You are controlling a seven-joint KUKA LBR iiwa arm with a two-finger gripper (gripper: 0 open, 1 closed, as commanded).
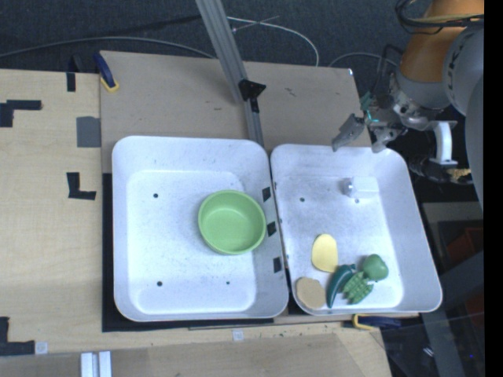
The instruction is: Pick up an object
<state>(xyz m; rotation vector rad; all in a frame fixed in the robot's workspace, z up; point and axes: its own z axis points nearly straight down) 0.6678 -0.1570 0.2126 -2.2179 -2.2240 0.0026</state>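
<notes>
A green bowl (pixel 232 221) sits in the left bin (pixel 141 163), toward its right side. The right bin (pixel 393 203) holds a yellow oval piece (pixel 324 252), a tan flat piece (pixel 311 292) at its front left corner, and a green toy vegetable (pixel 360 279) with a dark green leaf. My gripper (pixel 361 134) hangs over the far edge of the right bin, well away from those objects. Its two fingers stand spread apart with nothing between them.
A slanted metal pole (pixel 228 49) rises behind the bins and ends at a black clamp (pixel 251 89) near the left bin's far right corner. White cables (pixel 275 26) lie on the dark floor behind the bench.
</notes>
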